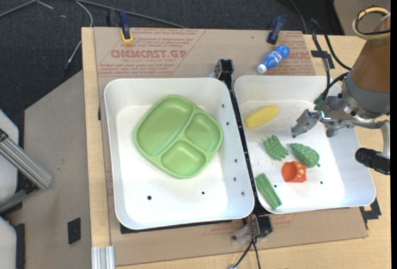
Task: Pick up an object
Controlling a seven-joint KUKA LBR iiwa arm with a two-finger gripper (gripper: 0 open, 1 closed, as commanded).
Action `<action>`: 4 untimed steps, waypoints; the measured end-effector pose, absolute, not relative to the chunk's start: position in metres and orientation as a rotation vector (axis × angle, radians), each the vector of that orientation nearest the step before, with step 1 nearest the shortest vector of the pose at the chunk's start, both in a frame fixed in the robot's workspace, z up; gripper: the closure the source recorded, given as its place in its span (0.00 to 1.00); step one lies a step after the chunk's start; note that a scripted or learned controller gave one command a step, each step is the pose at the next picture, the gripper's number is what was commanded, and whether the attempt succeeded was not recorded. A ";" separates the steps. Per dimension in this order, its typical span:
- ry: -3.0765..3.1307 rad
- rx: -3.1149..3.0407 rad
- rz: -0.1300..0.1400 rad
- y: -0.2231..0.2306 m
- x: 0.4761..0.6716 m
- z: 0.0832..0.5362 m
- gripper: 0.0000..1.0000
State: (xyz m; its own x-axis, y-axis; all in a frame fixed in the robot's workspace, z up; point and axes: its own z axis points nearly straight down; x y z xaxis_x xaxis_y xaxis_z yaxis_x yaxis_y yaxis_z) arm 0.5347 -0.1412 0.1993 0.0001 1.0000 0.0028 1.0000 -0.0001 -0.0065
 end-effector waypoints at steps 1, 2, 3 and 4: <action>-2.219 -2.219 0.002 -0.139 0.539 0.158 0.00; -2.217 -2.220 0.001 -0.136 0.536 0.096 0.00; -2.222 -2.223 -0.005 -0.136 0.538 0.110 1.00; -2.225 -2.224 -0.004 -0.135 0.533 0.156 1.00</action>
State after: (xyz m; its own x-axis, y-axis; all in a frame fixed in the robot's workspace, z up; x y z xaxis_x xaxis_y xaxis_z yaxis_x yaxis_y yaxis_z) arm 0.5326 -0.1345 0.1560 -0.0007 1.0000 -0.0010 1.0000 0.0007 0.0048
